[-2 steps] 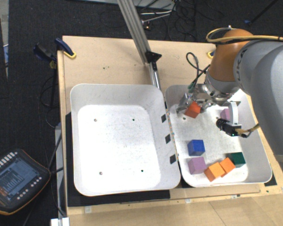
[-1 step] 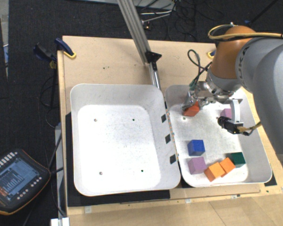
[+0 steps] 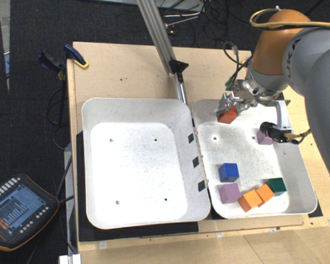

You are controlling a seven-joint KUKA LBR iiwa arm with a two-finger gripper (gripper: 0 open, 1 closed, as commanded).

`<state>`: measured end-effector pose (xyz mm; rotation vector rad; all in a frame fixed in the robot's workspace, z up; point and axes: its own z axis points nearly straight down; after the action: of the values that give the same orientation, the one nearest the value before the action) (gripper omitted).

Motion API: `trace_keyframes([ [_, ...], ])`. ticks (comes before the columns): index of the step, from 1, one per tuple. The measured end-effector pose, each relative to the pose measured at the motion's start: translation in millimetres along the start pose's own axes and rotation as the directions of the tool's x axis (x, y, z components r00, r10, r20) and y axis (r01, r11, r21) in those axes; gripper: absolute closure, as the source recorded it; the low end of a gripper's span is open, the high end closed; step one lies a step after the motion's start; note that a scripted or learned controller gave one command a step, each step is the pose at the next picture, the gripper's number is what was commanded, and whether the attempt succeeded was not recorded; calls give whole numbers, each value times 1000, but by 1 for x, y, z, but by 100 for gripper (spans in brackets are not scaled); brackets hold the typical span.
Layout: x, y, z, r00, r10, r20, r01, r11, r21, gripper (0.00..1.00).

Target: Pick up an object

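Note:
My gripper (image 3: 230, 108) hangs over the far left corner of the right bin (image 3: 297, 164). A red-orange block (image 3: 227, 116) sits between its fingertips, and the fingers are shut on it. The block appears lifted just above the bin's rim. Lower in the same bin lie a blue cube (image 3: 228, 172), a purple cube (image 3: 229, 193), an orange block (image 3: 251, 198) and a green block (image 3: 276, 187). A small purple block (image 3: 264, 138) rests near the bin's right wall, under the arm's black cable fitting.
The left bin (image 3: 93, 147) sits beside the right one, their rims meeting at the middle. A slanted metal pole (image 3: 157, 29) runs from the top down to the bins' far junction. A blue clamp (image 3: 71, 54) is at the bench's far left corner.

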<state>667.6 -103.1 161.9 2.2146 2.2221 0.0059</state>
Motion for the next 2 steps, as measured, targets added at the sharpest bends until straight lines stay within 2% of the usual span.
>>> trace_keyframes([
  [2, -2, -8, -122, 1000, 0, 1, 0, 1000, -1, 100],
])
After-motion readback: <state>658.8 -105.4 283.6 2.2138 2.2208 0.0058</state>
